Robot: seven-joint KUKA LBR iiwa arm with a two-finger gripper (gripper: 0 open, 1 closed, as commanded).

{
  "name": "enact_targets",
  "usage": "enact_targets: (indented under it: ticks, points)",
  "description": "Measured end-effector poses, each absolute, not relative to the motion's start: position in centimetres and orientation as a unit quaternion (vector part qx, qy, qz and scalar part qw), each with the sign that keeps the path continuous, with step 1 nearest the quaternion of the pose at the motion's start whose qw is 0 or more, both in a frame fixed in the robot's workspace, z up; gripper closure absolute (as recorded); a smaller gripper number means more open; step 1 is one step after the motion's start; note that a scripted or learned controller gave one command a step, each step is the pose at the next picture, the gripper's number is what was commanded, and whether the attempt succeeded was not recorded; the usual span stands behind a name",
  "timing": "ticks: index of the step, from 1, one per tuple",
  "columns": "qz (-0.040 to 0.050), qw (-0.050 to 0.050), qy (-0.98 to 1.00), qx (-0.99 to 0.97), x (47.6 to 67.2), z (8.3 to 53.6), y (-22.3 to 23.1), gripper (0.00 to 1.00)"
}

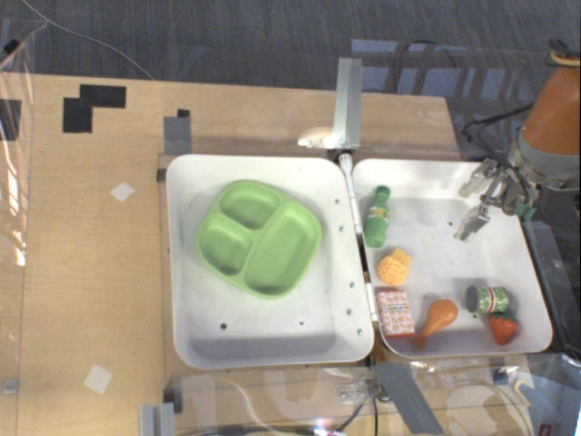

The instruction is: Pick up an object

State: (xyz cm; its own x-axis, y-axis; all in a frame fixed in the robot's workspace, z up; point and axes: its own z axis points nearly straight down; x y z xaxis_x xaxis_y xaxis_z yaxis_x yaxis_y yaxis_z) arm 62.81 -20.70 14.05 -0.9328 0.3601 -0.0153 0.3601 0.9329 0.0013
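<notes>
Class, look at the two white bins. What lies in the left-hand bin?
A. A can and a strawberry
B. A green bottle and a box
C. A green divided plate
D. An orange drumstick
C: the green divided plate lies alone in the left bin, while the bottle, box, can and drumstick are all in the right bin.

Worktop (91, 271): pale wood, filling the left of the frame
Black patches (89, 105): upper left, on the worktop
Floor (227, 25): dark, along the top

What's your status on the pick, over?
Gripper open, holding nothing, over right bin. Nearest items: green bottle, can. Nothing in the way.
</notes>
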Motion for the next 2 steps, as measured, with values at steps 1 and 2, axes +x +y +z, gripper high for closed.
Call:
enact_targets:
  ticks: [1,2]
  points:
    - [0.0010,0.005,0.895,0.446,61.8,8.8,-19.6,0.00]
    - [0.0025,0.003,0.793,0.609,64.3,8.7,-12.0,0.00]
